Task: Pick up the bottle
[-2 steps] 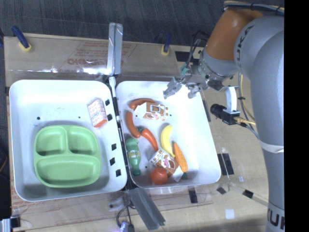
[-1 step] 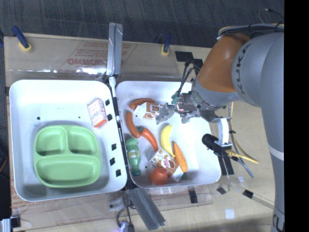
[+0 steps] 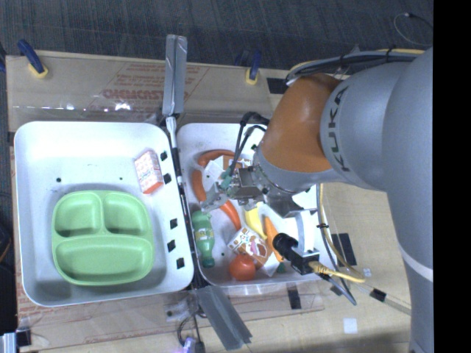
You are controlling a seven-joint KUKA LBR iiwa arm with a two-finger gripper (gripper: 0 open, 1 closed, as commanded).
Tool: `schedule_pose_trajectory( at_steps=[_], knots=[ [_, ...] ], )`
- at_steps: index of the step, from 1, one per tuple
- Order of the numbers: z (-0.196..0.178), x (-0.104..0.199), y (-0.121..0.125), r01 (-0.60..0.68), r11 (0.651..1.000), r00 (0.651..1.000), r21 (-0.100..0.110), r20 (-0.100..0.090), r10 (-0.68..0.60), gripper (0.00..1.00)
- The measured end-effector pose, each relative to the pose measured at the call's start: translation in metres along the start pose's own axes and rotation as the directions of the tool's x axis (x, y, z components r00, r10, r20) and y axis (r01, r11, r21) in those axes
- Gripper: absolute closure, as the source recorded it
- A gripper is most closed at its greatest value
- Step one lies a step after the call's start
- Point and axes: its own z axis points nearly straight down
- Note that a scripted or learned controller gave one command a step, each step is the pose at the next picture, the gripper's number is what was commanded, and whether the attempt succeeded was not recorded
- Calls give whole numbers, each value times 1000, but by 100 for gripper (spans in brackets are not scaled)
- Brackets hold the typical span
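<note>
Bottle (image 3: 203, 237) (one, green) lies in the right bin (image 3: 213, 276) — gripper (image 3: 221, 195) above; finger state unclear.

Arm (image 3: 390, 123): bulky grey casing, smooth rounded links, dark "KUKA" lettering on grey shell just behind orange band (image 3: 305, 127). Band broad, glossy, dome-shaped. Black cables (image 3: 246, 127) loop beside band toward gripper (image 3: 224, 190). Gripper: small metallic block at tip, silvery parts, fine detail blurred.

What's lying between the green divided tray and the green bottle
The camera view shows the two bins' adjoining white walls between the green tray and the bottle.
</note>
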Motion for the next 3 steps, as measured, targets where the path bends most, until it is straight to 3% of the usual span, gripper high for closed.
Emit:
schedule_pose_trajectory(
  at_steps=[1, 2, 3],
  knots=[
    [-34, -28, -9, -198, 980, 980, -3, 1, 198, 0],
    [18, 45, -23, -171, 985, 985, 1, 0, 171, 0],
    [18, 40, 0, -407, 913, 913, 0, 0, 407, 0]
  ],
)
